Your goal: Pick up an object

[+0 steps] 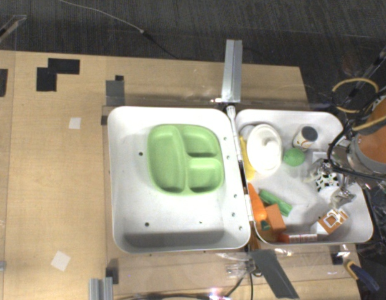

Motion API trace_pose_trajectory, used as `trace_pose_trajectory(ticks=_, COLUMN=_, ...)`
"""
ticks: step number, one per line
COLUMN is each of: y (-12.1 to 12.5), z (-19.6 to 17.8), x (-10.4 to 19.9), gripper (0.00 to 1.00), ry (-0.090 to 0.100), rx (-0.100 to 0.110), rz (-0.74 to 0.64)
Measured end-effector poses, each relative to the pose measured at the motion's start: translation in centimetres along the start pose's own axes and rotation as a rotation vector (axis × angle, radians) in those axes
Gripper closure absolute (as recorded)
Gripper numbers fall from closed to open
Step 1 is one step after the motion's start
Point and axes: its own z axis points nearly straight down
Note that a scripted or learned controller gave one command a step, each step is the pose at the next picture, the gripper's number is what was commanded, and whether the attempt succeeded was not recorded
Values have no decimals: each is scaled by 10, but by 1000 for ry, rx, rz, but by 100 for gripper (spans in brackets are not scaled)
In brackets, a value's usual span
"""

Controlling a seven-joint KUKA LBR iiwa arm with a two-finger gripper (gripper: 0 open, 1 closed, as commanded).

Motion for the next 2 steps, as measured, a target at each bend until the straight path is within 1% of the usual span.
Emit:
trace_pose_trajectory(ticks=1, y=7, z=1, x=4, gripper=0, ry=6, rx=5, rz=121)
trace_pose_trajectory(ticks=2, y=4, z=1, x=12, gripper=0, ry=8, rx=0, rz=242)
